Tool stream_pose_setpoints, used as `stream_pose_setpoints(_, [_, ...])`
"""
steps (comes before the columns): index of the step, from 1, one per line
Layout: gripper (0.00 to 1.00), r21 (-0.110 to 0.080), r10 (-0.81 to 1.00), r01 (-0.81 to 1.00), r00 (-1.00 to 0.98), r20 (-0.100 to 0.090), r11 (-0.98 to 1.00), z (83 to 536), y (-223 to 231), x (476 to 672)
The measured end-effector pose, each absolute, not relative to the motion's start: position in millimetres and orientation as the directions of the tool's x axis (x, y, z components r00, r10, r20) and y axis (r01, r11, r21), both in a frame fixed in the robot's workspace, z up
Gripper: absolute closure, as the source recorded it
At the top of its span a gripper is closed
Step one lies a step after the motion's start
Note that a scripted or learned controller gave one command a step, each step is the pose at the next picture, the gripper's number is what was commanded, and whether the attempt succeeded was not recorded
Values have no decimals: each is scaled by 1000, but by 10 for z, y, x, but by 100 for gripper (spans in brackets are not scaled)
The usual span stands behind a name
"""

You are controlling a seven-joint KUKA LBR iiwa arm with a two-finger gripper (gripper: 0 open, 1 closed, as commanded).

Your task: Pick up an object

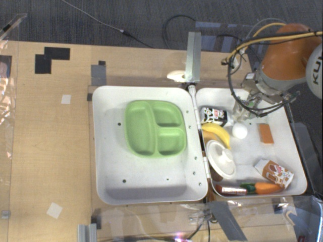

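Observation:
My gripper (241, 114) hangs over the back of the right bin (295, 150), below the arm's orange band (285, 54). Just in front of it and slightly below lies a white ball (239, 131). To the gripper's left are a black-and-white cow-patterned can (213, 116) and a yellow banana (217, 133). An orange block (266, 133) lies to its right. Nearer the front are a white bowl (220, 158), a brown and white carton (276, 173), a carrot (266, 188) and a red marker (229, 189). Nothing visible is held.
The left bin (108, 175) holds a green divided plate (154, 127) at its middle. A metal post (194, 57) stands behind the divider between the bins. Cables (237, 59) loop from the arm over the right bin's back edge.

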State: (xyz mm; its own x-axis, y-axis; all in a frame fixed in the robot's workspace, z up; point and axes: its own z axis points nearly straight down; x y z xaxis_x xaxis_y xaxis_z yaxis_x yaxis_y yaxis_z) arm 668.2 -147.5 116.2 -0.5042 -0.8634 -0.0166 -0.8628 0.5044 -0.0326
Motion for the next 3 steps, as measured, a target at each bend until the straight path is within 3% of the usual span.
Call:
stream_pose_setpoints(1, [100, -18, -984, -984, -178, -3, 178, 2274, -1674, 6713])
stream_pose_setpoints(2, [0, -11, -984, -984, -177, -4, 177, 2233, -1660, 6702])
stream_pose_setpoints(3, [0, 5, -996, -996, -92, -5, 92, 1020, -1864, 6207])
